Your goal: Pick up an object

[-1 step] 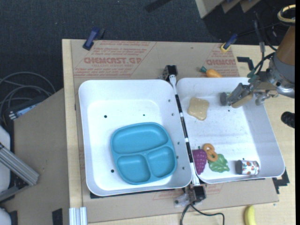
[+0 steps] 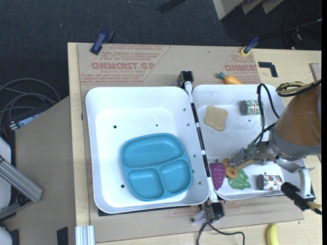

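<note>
The right bin (image 2: 232,93) holds several small things. A tan bread slice (image 2: 216,118) lies at its upper middle and a small green can (image 2: 250,107) stands near the back. Purple grapes (image 2: 217,174), a green leafy piece (image 2: 238,180) with an orange ring (image 2: 231,171) on it, and a white labelled can (image 2: 269,182) lie along the front edge. My gripper (image 2: 244,158) reaches in from the right, low over the bin floor, just above the orange ring and the leafy piece. The grey wrist and orange band (image 2: 301,121) hide the bin's right side.
The left bin (image 2: 102,106) holds a blue divided plate (image 2: 156,165). A black divider (image 2: 196,131) runs between the bins. An orange carrot (image 2: 231,79) lies on the bench behind the right bin, and a yellow banana (image 2: 273,235) lies at the front right.
</note>
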{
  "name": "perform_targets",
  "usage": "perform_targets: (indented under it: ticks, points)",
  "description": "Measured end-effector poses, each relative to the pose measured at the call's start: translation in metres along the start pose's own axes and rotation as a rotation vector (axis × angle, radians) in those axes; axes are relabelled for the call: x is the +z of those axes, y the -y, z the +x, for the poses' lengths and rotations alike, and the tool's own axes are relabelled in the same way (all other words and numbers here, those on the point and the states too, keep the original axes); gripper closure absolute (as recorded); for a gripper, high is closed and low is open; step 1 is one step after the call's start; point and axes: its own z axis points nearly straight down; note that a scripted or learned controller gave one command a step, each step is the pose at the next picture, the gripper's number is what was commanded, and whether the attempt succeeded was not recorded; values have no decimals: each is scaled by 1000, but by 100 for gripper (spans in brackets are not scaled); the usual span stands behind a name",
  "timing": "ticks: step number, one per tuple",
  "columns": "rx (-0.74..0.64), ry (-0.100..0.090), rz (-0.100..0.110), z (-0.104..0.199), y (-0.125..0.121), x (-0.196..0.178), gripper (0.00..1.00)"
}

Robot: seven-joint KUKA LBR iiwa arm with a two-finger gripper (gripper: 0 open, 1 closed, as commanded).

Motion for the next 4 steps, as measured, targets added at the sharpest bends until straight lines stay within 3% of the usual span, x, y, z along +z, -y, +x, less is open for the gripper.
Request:
perform_targets:
  ticks: [1,2,3,4]
  points:
    - [1,0,2,-74,-10,-74,0]
    - [-3,-3,4,-19,-81,-4,0]
    - [-2,-1,4,-56,-138,7,0]
    - [4,-4,29,-12,-174,10,0]
